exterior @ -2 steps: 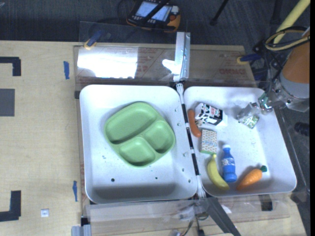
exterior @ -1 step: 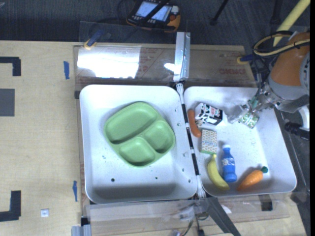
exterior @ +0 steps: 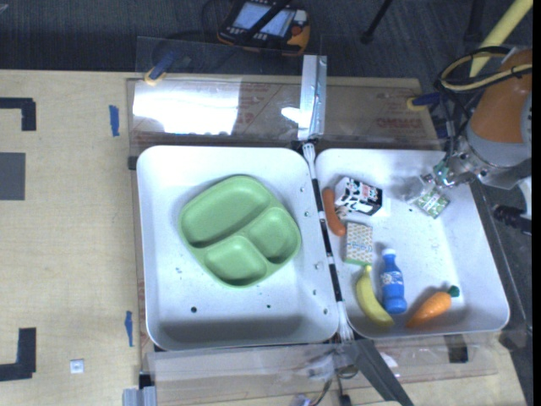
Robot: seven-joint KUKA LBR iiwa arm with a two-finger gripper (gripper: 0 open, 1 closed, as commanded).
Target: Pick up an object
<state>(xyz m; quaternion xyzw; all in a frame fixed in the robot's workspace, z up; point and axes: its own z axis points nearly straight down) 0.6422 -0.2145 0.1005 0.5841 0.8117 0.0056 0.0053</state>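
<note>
2 white bins are shown side by side. The gripper (exterior: pixel 433 194) is seen low over the right bin (exterior: pixel 473 252), near its far right corner; its degree of opening cannot be told. Along the near left side are grouped a banana (exterior: pixel 369 297), blue bottle (exterior: pixel 391 282) and carrot (exterior: pixel 430 305).

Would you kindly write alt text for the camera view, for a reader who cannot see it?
Seen from above, the gripper hangs over the far right part of the right white bin, which holds a banana, blue bottle, carrot, sausage, black-and-white carton and patterned packet. The left bin holds a green divided plate.
</note>
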